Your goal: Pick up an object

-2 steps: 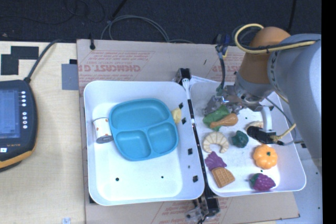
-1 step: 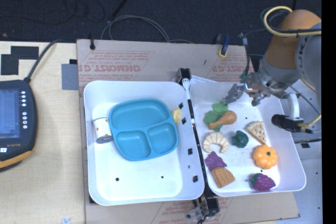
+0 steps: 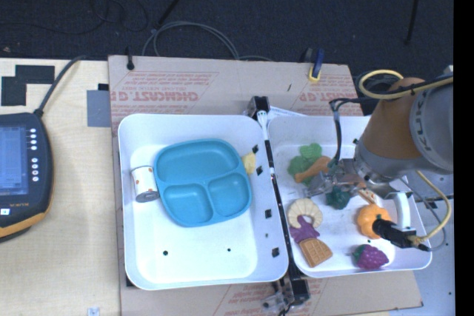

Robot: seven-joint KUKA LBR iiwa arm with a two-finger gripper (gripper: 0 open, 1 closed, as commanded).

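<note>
**Grip unreadable above the right bin's toys**

Whether the gripper [image 3: 337, 185] is spread or closed cannot be told: its tip is seen low in the right bin [image 3: 348, 271] as a dark tangle, and nothing is clearly seen to be held by it.

At the far left, a control pendant [image 3: 15, 166] with a lit screen is laid on the bench. The left bin [image 3: 192, 263] is occupied by a small silver-capped can [image 3: 144, 183] lying on its side, touching the left edge of a blue divided plate [image 3: 204, 181]. A small yellow piece [image 3: 250, 161] is lodged at that bin's right wall, beside the plate.

In the right bin, a green toy [image 3: 307, 157] and an orange toy [image 3: 311, 169] are placed together near the back, just left of the gripper. A tan ring [image 3: 305, 211], a purple toy [image 3: 302, 233] and a tan waffle-patterned piece [image 3: 317, 251] are ranged toward the front. A dark green toy [image 3: 339, 197] is found directly beneath the gripper; contact cannot be judged. Further right, an orange fruit [image 3: 370, 220] and a purple grape bunch [image 3: 370, 257] are set near the front corner. The arm [image 3: 407, 129] is extended in from the right.
</note>
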